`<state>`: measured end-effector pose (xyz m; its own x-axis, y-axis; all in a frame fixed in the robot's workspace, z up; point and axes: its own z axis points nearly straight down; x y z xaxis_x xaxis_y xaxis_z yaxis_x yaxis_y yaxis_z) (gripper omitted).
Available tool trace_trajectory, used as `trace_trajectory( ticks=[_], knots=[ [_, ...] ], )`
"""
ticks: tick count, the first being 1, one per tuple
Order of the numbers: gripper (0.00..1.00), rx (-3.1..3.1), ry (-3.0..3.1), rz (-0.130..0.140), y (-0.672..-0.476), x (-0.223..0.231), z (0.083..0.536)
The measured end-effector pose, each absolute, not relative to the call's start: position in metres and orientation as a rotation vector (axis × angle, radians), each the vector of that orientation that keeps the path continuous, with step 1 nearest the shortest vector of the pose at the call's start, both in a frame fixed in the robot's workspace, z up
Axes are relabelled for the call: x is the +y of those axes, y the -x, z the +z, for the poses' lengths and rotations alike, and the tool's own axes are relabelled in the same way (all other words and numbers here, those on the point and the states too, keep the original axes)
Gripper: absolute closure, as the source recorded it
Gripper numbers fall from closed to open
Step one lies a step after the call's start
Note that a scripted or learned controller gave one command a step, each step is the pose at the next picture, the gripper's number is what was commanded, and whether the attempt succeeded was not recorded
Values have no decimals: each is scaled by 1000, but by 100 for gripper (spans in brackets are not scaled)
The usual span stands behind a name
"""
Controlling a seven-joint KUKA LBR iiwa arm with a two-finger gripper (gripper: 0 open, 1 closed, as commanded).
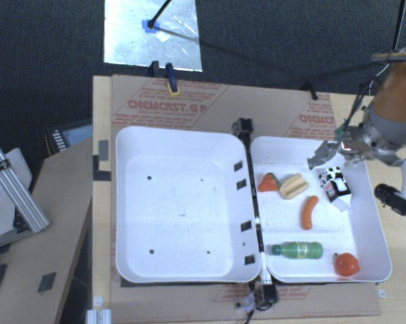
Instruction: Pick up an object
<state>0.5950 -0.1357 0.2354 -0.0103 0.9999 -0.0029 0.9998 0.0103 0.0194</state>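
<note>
Objects for picking all lie in the right bin (379, 254): a small orange wedge-shaped piece (268, 183), a tan bread roll (293, 186) just beside it, an orange sausage (309, 212) nearer the middle, a green bottle (297, 249) lying on its side toward the front wall, a red tomato (346, 264) in the front corner, and a black-and-white box (334, 184) tilted near the far side. They are scattered loosely and mostly apart from each other, which likely serves to give a program-driven arm room to come down on any one of them. The left bin (181, 210) sits beside it, and both rest on a cardboard sheet (192, 104) spread over the desk (69, 180), probably to protect the surface and keep the bins in a fixed spot. The claw (326, 156) hangs over the far part of the right bin, just beside the black-and-white box, so that box looks like the nearest candidate; whether the claw is released or clenched I cannot tell, and nothing can be seen gripped in it. Red print on the cardboard reads "CHEMCAST GP" near the far left, repeated partly at the far right; the box's markings are too small to read.
</note>
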Motion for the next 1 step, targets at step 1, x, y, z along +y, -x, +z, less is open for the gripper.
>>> trace_trajectory(
  ticks=[1],
  knots=[
    [0, 2229, -2229, -10, -545, -138, 104]
  ],
)
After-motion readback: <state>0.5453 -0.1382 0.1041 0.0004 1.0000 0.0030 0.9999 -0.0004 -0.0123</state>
